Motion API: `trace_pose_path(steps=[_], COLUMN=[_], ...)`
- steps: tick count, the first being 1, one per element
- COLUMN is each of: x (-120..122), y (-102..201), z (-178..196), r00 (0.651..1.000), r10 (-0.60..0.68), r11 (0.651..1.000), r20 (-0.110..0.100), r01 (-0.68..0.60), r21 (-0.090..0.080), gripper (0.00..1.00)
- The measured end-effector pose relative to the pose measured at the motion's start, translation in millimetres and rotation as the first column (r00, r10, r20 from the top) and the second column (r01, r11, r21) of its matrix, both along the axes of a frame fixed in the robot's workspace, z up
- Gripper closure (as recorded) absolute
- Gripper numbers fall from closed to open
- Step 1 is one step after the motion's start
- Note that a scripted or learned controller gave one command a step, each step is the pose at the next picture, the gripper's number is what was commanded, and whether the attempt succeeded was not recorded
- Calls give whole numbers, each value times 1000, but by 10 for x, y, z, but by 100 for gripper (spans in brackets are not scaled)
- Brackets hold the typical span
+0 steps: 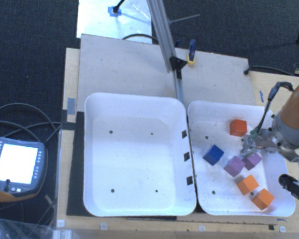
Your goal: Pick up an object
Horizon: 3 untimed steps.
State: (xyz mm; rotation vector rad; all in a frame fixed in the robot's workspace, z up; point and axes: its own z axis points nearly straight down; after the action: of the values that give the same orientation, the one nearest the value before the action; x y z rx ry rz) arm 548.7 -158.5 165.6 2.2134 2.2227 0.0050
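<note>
Two white bins (140,102) on counter (216,75), three orange cubes (238,127), two purple cubes (234,166), one blue cube (213,155), pincer (251,147) low by purple cubes, grip state unclear.

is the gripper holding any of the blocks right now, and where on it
Cannot be told. The gripper sits low in the right bin, right at a purple cube, but the view does not show any block between its fingers.

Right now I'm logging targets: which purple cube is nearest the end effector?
The right purple cube, directly under the end effector. The other purple cube lies further left, beside the blue cube.
</note>
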Motion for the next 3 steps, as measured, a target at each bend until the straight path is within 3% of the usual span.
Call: trace_pose_path(steps=[1, 2, 3], x=[21, 34, 87], y=[17, 15, 485], z=[650, 806, 872], r00=[1000, 1000, 1000], r10=[1, 0, 6], r11=[1000, 1000, 1000], r20=[4, -1, -2], r01=[-1, 0, -6], r21=[-1, 0, 2], gripper=[100, 100, 100])
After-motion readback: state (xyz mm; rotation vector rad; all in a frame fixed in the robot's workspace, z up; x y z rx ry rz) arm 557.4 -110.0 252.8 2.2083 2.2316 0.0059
